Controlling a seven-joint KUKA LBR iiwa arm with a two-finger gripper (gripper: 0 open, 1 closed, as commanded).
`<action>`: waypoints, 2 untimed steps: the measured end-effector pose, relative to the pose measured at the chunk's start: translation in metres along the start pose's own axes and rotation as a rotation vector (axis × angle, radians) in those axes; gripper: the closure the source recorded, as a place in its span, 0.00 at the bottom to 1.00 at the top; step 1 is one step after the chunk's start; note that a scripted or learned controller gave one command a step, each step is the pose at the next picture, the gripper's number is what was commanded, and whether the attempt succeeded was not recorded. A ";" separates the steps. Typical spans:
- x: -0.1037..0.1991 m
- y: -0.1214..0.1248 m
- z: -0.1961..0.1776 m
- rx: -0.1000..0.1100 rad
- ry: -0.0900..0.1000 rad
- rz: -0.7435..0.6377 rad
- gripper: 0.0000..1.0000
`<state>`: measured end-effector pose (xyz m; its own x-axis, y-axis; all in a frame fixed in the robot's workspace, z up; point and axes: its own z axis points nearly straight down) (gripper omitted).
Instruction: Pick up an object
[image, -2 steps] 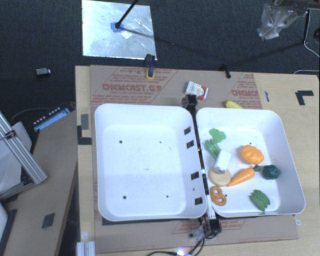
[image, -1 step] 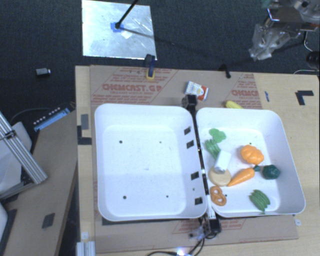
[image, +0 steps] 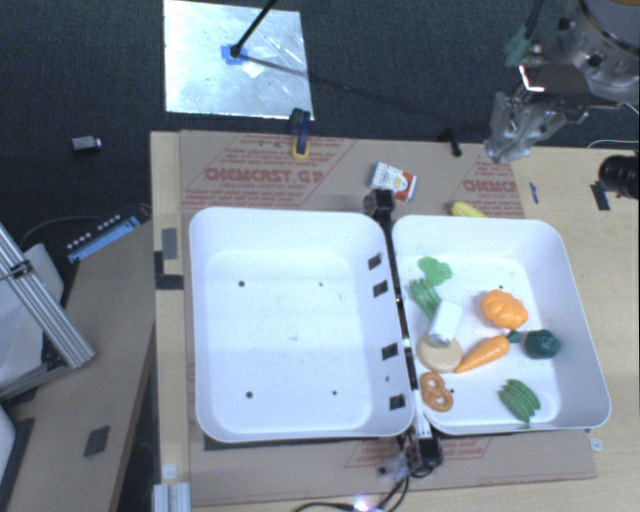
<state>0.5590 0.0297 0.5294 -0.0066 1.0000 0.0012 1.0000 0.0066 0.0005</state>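
Camera view has the claw (image: 508, 140) raised beyond the right bin (image: 570, 260), grip state unclear, toy carrot (image: 482, 353) lying inside.

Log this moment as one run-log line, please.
phase: pre-grasp | gripper: above bench beyond right bin, holding nothing | toys incl. carrot, pretzel: in right bin

arm (image: 600, 40) cut off at top-right edge
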 end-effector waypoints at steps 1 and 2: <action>0.034 -0.041 0.010 0.001 0.000 -0.001 1.00; 0.033 0.052 -0.007 -0.008 -0.002 0.006 1.00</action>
<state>0.6112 0.0633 0.5361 -0.0002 1.0000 -0.0008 1.0000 0.0002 0.0087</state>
